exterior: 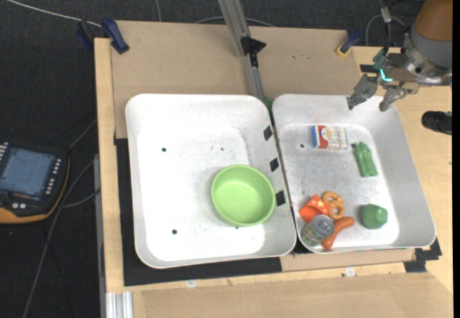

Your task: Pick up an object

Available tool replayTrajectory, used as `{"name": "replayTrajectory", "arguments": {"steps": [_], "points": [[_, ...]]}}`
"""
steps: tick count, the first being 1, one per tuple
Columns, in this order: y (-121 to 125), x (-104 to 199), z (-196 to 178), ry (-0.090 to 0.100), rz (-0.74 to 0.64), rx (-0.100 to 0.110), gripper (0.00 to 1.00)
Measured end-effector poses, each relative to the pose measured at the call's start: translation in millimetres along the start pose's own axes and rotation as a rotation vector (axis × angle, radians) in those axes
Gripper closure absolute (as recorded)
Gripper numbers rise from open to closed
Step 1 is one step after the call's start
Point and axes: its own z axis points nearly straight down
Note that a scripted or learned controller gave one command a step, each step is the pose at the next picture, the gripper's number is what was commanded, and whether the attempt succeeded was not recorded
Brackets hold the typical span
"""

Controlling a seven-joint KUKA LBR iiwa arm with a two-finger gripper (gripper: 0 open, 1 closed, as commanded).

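My gripper point(376, 97) hangs open above the far right corner of the right bin point(410, 165), with nothing between its fingers. Below it in that bin lie a small red, white and blue box point(329, 137) and a green bottle point(364, 159). Nearer the front of the bin sit an orange pretzel-like toy point(327, 203), a silver can lid point(318, 227), an orange carrot point(339, 226) and a green pepper point(373, 216). A light green bowl point(243, 195) rests in the left bin point(165, 165) at its front right.
A metal pole point(233, 14) slants down from the top and ends between the two bins. Blue and yellow clamps point(113, 34) sit at the bench's far corners. A handheld pendant point(29, 180) lies on the floor at left.
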Motion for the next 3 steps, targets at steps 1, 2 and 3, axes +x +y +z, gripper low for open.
{"name": "replayTrajectory", "arguments": {"steps": [1, 2, 3], "points": [[0.0, 0.0, 0.1, 0.0, 0.0, 0.0, 0.0], [-7.8, -6.8, 50.2, 0.001, 0.001, 0.004, 0.0], [-4.0, -8.4, 111.8, 0.001, 0.0, 0.005, 0.0]]}}
